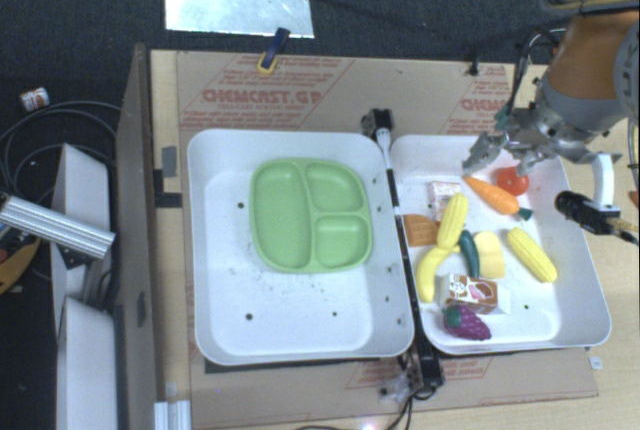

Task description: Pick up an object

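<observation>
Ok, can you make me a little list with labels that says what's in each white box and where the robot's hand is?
left bin: a green divided plate
right bin: play food, all loose
foods: carrot, tomato, two corn cobs, banana, grapes, a small juice carton
gripper: over the far part of the right bin, close to the tomato
holding anything: nothing seen between the fingers
arm: comes in from the right
</observation>
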Tool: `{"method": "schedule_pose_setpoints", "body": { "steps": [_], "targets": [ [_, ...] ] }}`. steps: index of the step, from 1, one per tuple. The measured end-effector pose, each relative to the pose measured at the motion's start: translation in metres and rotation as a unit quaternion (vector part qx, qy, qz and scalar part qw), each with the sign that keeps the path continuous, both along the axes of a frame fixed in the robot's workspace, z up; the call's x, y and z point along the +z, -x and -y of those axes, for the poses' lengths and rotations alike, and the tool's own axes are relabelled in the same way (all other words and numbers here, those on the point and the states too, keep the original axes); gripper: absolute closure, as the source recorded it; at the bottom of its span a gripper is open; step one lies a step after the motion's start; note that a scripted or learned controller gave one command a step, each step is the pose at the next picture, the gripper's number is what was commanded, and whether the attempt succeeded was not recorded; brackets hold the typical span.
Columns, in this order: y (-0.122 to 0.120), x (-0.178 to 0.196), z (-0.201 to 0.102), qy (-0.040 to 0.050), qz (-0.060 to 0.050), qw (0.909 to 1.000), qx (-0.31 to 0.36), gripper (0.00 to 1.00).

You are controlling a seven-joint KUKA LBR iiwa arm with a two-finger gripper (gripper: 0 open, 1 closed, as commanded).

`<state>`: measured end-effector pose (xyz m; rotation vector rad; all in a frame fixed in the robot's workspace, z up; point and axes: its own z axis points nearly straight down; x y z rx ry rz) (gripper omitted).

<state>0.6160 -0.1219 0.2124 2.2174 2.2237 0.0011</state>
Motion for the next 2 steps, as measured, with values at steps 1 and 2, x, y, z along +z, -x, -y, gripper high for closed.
{"method": "schedule_pose_setpoints", "body": {
  "steps": [1,2],
  "targets": [
    [0.022,-0.119,-0.024,-0.0016,-0.001,1.0000,-0.002,0.00],
    [0.018,-0.102,-0.022,0.0000,0.003,1.0000,-0.001,1.00]
  ]
}}
